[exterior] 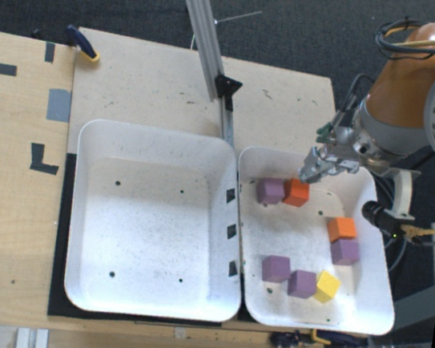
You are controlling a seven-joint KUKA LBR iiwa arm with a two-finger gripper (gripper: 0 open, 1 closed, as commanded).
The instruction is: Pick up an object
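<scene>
At right of centre, pincer: the pincer (312,173) hangs over the upper part of the right bin, just above the red-orange cube; whether its tips are spread or pressed together cannot be told from this slant, and nothing shows between them.
Arm: the grey arm (412,93) with its orange band fills the upper right of the frame and slopes down leftward to the pincer.
Right bin: the right bin (367,313) sits right of centre and carries seven cubes.
Red-orange cube: the red-orange cube (297,193) lies in the bin's upper part, touching a purple cube (271,192) on its left.
Orange cube: an orange cube (342,228) lies near the bin's right wall, with a second purple cube (344,251) just below it, touching or nearly so.
Lower group: a third purple cube (275,268), a fourth purple cube (302,284) and a yellow cube (328,286) stand in a row in the bin's lower part, the last two touching.
Left bin: the left bin (92,142) lies at centre left, side by side with the right one.
Bench: the bench (11,146) is pale wood with grey tape marks at left.
Rail: a metal rail (206,30) runs from the top edge down to the gap between the bins.
</scene>
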